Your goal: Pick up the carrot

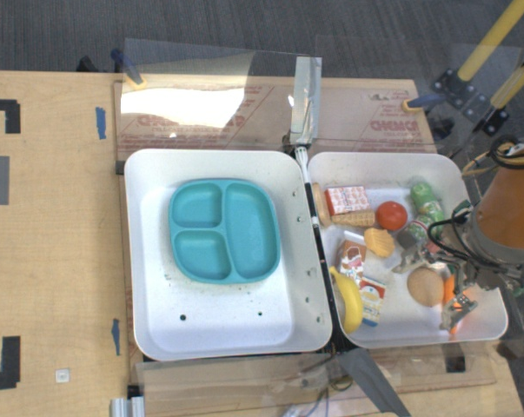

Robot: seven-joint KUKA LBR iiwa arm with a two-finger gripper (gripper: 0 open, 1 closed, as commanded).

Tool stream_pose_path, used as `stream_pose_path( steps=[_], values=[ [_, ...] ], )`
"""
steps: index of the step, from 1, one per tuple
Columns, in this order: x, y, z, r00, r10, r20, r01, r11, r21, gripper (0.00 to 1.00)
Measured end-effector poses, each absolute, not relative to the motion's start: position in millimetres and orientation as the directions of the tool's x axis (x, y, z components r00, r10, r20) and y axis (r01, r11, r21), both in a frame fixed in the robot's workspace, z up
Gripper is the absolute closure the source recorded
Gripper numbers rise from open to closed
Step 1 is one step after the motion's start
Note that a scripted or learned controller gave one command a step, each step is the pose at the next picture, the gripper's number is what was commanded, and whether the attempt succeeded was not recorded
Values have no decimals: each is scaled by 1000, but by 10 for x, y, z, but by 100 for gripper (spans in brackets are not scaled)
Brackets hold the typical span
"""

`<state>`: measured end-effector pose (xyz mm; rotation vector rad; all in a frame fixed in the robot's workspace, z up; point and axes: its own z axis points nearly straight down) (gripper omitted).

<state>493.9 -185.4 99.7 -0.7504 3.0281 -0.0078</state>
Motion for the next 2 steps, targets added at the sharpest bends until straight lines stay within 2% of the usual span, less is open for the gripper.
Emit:
stream_pose_path(
  steps=[1, 2],
  values=[
    [4910, -2060, 866, -933, -359, -8, -359, 933, -2, 0],
    [4964, -2044, 1005, -932, -361, -23, -361, 932, -10, 100]
  ],
)
